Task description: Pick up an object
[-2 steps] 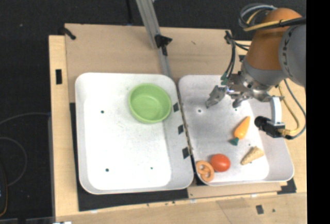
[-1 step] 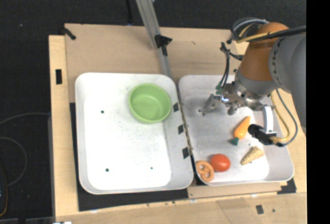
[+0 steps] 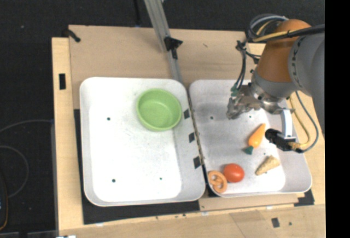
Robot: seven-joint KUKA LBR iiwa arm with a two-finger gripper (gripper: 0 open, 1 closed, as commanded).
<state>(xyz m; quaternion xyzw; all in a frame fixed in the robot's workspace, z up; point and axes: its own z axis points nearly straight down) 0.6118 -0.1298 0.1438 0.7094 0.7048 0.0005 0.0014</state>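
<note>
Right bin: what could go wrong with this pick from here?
1. The end effector hovers over bare floor of the right bin, apart from every item, so closing here likely grabs nothing.
2. The tomato touches the orange slice by the wall; a descent there may clip the rim.

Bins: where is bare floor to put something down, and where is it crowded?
Left bin: bare everywhere below and left of the green bowl. Right bin: bare strip along its left wall. Crowded: its lower right, with carrot, tomato, wedge, and the end effector above.
</note>
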